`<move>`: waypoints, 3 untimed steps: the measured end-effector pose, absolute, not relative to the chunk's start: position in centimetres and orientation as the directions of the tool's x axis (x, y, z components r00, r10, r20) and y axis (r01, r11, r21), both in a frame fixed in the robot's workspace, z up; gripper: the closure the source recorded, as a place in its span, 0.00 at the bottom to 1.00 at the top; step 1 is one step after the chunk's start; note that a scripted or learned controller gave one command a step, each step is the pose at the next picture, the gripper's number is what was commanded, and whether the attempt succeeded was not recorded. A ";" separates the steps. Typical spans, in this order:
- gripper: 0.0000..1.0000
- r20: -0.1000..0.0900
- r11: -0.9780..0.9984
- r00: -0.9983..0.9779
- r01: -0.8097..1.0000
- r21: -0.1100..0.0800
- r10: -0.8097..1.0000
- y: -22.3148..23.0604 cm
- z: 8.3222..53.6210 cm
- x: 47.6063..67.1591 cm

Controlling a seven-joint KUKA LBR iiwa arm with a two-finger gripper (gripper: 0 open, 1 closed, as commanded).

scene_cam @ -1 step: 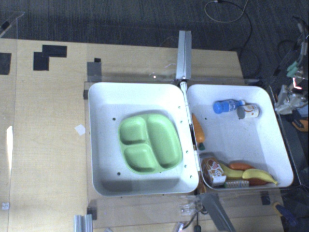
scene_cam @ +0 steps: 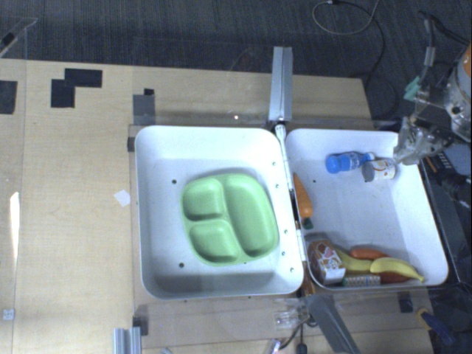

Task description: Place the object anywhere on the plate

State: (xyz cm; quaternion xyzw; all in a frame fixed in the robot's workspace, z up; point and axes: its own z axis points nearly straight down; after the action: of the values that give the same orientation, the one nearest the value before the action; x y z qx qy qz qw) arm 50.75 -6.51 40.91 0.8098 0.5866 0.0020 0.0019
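Pale wood bench, glossy white bins, smooth plastic wares

The bench (scene_cam: 66, 198) looks like light wood, matt and smooth, with black matt patches (scene_cam: 74, 85) set in it; both white bins (scene_cam: 151, 220) (scene_cam: 431, 220) appear moulded plastic with a soft sheen, split by a brushed metal rail (scene_cam: 280, 87). The green plate (scene_cam: 228, 217) reads as smooth plastic, faintly glossy. The bottle (scene_cam: 359, 164) seems plastic with a shiny blue cap end; the banana (scene_cam: 398, 269) and carrot (scene_cam: 302, 201) look like smooth toy plastic. The floor (scene_cam: 184, 13) behind is dark, rough-textured carpet
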 end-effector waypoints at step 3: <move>1.00 -0.001 0.363 -0.363 0.932 0.005 0.932 1.9 19.5 56.7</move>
State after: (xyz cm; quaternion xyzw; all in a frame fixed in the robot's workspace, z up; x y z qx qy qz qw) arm 56.72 1.91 19.50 0.5642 0.8257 0.0018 0.0016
